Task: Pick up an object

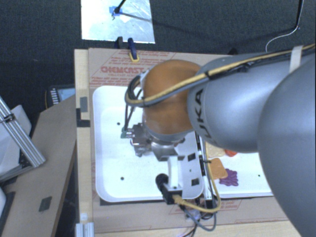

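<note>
My arm reaches in from the right, and its orange band [165, 100] and grey wrist cover the middle of the view. The gripper [139, 141] hangs below the band, over the middle of the left white bin [106, 147], and is seen from above. A tan-orange object [217, 168] and a purple object [230, 177] lie side by side near the front of the right bin [252, 184], just right of the wrist. A small red-orange piece [231, 153] peeks out from under the arm behind them. The arm hides the rest of the right bin.
Both bins rest on a cardboard sheet [118, 65] on the bench. A wooden side surface [49, 167] and metal rails [19, 137] stand to the left. A shiny foil sheet [116, 14] lies beyond the bench at the back.
</note>
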Robot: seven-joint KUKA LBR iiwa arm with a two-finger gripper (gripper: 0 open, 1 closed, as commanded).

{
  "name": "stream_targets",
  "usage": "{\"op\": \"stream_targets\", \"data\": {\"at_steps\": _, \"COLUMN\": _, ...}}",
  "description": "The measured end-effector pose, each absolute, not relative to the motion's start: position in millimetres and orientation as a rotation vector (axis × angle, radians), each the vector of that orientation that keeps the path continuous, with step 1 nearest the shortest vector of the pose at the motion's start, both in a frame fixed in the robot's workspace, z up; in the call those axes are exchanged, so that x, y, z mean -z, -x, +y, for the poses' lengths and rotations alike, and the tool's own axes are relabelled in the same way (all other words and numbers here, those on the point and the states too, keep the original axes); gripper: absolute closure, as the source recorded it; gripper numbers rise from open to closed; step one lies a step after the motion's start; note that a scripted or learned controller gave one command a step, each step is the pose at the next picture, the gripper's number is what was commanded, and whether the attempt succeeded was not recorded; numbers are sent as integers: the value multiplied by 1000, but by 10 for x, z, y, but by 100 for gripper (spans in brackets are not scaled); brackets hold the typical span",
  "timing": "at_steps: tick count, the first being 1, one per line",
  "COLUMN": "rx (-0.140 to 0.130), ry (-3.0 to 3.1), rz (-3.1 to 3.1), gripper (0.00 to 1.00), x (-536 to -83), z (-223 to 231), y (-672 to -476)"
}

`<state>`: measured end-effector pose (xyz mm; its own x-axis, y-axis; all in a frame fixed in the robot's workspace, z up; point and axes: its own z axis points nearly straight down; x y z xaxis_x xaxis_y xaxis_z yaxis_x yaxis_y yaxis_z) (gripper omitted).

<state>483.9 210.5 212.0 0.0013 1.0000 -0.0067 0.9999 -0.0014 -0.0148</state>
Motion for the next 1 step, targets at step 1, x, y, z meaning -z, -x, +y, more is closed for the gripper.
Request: {"op": "stream_targets", "data": {"at_steps": 1, "rx": -13, "ry": 2218, "rz": -2219, "gripper": 100, "x": -1362, "z": 2167, "y": -4845}}
